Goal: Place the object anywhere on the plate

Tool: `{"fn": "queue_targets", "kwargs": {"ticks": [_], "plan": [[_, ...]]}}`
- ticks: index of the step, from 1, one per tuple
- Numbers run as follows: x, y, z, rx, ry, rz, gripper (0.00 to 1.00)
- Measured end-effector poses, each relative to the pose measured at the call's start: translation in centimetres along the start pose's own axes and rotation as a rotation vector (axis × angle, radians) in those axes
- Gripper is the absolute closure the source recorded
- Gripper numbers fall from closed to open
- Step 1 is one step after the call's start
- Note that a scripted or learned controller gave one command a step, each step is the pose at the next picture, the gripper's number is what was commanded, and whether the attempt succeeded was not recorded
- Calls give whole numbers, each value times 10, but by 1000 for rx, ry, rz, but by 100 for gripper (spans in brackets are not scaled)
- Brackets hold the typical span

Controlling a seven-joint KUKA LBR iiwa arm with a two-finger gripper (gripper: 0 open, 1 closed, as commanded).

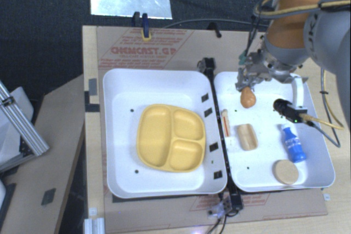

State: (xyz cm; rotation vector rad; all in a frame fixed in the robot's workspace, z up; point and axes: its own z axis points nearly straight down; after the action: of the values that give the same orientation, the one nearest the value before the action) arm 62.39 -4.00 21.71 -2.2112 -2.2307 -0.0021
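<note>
Object [248, 98], brown egg shape, right of plate [147, 137], long axis near-far; gripper [246, 84] at its far end, closure unclear. Sheet [181, 44] beyond plate reads "CHEMCAST GP".

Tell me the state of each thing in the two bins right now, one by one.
Yellow plate: flat in the left bin, nothing on it.
Brown egg-shaped object: in the right bin, right at the gripper tip; gripped or not, unclear.
Tan bun: lying flat, right bin.
Blue bottle: on its side, right bin.
Round tan disc: lying flat, right bin's near corner.
Orange stick: lying along the right bin's left wall.
</note>
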Motion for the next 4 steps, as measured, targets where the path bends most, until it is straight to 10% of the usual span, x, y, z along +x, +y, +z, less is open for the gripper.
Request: {"fn": "queue_targets", "kwargs": {"ticks": [4], "plan": [[223, -51, 1, 0, 2, -2, 100]]}}
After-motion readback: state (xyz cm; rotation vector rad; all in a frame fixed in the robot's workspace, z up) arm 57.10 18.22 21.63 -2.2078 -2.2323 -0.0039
